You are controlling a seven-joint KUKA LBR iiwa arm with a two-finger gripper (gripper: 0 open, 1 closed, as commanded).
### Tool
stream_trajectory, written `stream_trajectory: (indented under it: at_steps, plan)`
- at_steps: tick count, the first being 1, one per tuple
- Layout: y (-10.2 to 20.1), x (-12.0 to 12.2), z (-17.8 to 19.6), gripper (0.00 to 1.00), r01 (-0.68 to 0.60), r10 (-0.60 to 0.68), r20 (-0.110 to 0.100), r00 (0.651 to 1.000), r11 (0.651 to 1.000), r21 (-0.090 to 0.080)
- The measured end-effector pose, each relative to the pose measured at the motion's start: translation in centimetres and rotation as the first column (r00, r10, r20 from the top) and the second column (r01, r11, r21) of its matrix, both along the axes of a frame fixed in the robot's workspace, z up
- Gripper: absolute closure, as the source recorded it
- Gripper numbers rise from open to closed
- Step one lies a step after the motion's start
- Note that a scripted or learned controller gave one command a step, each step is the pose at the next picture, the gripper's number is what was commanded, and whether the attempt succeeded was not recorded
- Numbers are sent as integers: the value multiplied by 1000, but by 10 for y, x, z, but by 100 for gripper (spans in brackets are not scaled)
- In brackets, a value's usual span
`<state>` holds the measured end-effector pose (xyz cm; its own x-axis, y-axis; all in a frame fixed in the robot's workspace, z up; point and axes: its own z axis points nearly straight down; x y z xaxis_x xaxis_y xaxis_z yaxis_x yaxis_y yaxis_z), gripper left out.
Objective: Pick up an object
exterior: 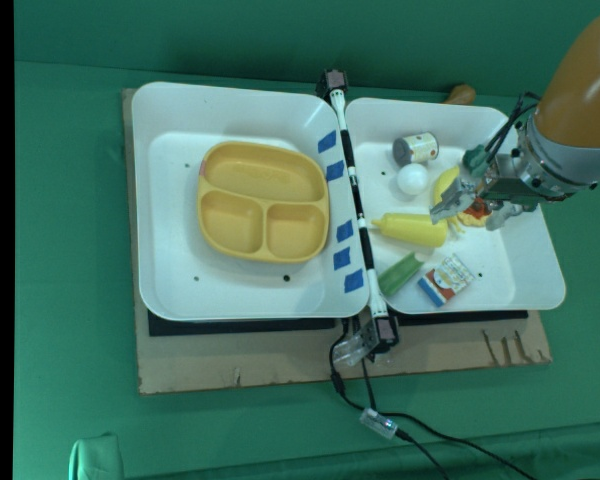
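Observation:
My gripper (472, 208) hangs low over the right bin (525, 278), its two fingers spread open. Under and between the fingers (448, 204) lies a small orange-red item (475, 210), partly hidden, beside a yellow curved piece (445, 182). I cannot tell whether the fingers touch it. Left of the gripper lie a yellow bottle-shaped object (412, 229), a white ball (412, 178) and a small grey can (415, 149). A green stick-shaped item (398, 273) and a small red, white and blue box (447, 279) lie nearer the front.
The left bin (170, 268) holds a yellow divided plate (263, 201). A divider with blue tape marks (345, 208) runs between the bins. An orange object (460, 94) lies just behind the right bin. Cables (380, 423) trail off the bench front.

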<state>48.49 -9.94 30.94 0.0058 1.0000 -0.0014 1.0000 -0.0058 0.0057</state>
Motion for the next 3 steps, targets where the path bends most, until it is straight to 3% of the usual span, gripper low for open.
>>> stream_trajectory:
  at_steps: [1, 2, 3]
  plan:
    - [-19, 91, -121, 0, 0, 0, 13, 1000, 1000, -5]
    - [-22, 94, -105, 100, 8, -8, 28, 1000, 1000, -10]
    - [-22, 94, -105, 0, 8, -8, 28, 1000, 1000, -10]
